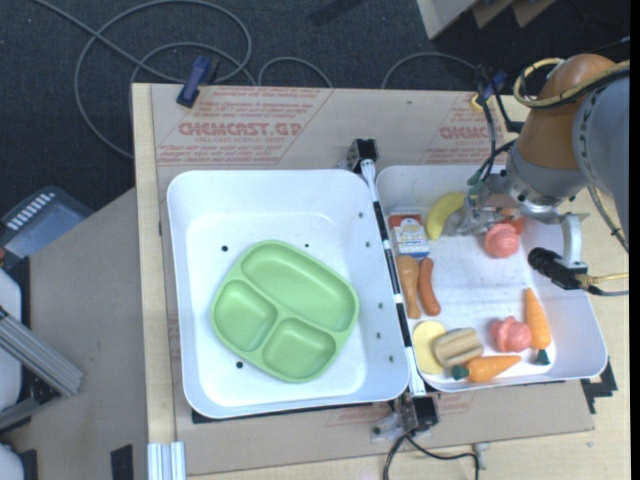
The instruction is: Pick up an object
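1. Likely target is the banana (444, 213), lying at the back of the right bin (575, 363), near its far wall; the pincer (478, 211) sits low just beside it, on its right.
2. Pincer state: I cannot tell, the wrist hides it from my view. Nothing visibly held.
3. Risk: a red fruit (502, 240) lies just beside the pincer on the other side. If I close here I may nudge or catch both, or neither.
4. Risk: the banana is curved and smooth-looking, close to the bin wall and to the carton (407, 234); a side push could slide it against those instead of seating it.
5. Risk: arm (560, 138) hangs over the bin's back corner with cables nearby; a lift could snag them, I judge.
6. Rest of the right bin is crowded: sausages (419, 285), bread (457, 345), carrots (536, 320) at the front, well apart from the pincer, so low risk there.
7. Left bin (200, 198) holds a green tray (285, 311); not involved.
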`<state>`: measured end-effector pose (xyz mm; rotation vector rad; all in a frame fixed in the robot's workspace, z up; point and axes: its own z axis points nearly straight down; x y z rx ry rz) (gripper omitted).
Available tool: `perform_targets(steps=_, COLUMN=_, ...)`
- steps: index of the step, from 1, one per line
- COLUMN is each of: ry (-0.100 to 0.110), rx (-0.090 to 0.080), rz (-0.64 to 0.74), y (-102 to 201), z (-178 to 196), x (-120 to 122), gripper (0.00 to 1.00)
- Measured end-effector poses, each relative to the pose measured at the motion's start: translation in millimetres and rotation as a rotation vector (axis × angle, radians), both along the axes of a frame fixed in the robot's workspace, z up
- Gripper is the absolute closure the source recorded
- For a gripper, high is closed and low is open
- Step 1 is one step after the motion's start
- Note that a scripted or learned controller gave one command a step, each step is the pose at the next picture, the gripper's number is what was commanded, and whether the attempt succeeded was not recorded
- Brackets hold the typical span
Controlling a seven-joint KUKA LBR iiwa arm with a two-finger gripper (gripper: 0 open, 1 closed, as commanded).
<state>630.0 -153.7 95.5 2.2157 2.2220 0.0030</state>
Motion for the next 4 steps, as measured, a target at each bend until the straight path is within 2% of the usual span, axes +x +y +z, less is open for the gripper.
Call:
perform_targets(steps=1, ry=0.006, rx=0.009, rz=0.000, y=-43.7, z=-10.7, x=-20.6, gripper=1.00)
perform_targets(steps=2, ry=0.005, rx=0.003, rz=-0.002, y=-0.7, z=4.0, x=-32.9, gripper=1.00)
perform_targets(steps=3, ry=0.001, rx=-0.003, rz=-0.004, y=-68.8, z=48.2, x=-46.6, gripper=1.00)
perform_targets(steps=4, ry=0.001, rx=0.001, rz=-0.002, y=-40.2, z=37.2, x=-15.2, gripper=1.00)
